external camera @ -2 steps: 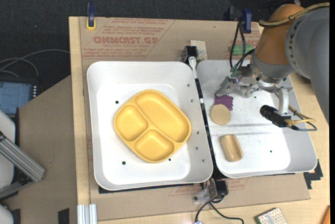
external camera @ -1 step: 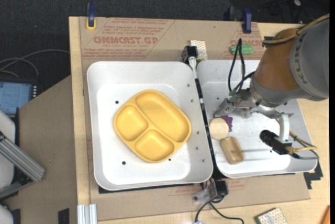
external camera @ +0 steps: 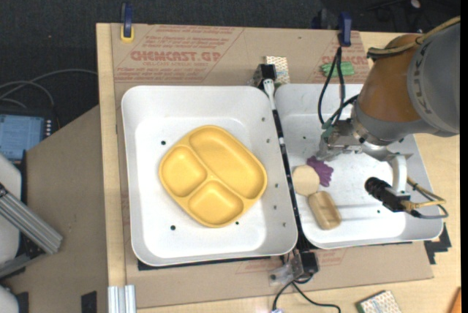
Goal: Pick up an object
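Note:
In the right bin (external camera: 409,227) lie three small things close together near its left wall. A purple floppy piece (external camera: 320,168) lies just right of a cream ball (external camera: 305,179), and a tan block (external camera: 324,210) sits just in front of them. My gripper (external camera: 333,146) hangs low over the right bin, just behind and slightly right of the purple piece. The grey arm with its orange band (external camera: 387,88) covers the bin's back right part. Nothing shows as held by the gripper.
The left bin (external camera: 142,114) holds a yellow divided plate (external camera: 212,175) in its middle. A black divider strip (external camera: 278,132) runs between the bins. Cardboard (external camera: 183,48) lines the bench behind them, held by clamps.

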Motion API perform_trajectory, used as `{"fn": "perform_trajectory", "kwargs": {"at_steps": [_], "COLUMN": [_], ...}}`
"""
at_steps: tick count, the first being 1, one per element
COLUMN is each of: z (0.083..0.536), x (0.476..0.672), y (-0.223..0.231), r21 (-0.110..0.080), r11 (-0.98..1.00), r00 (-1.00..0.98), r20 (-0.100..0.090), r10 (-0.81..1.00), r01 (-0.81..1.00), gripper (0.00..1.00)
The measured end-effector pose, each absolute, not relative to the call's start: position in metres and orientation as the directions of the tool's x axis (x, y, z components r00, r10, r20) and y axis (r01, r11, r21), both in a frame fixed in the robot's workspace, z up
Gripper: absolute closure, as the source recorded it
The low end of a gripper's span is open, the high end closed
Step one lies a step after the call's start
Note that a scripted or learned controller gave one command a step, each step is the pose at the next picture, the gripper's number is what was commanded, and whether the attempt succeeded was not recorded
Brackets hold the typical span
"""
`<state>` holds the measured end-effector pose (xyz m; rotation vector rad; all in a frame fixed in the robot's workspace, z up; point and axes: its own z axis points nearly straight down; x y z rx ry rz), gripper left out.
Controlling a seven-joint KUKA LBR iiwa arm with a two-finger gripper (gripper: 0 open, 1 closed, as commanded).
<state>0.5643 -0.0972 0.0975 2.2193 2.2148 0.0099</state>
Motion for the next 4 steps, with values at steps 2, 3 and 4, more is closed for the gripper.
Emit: {"fn": "perform_trajectory", "kwargs": {"at_steps": [2,3,4], "z": [0.084,0.095,0.191], "x": [0.545,0.547,0.604], "y": [-0.092,-0.092,-0.015], "r21": [-0.005,0.002,0.015], "r11": [-0.002,-0.003,0.010], "r00": [0.002,0.003,-0.010], "r20": [0.002,0.001,0.001], "r10": [1.000,1.000,1.000], "r01": [1.000,1.000,1.000], "gripper": [0.00,1.00,1.00]}}
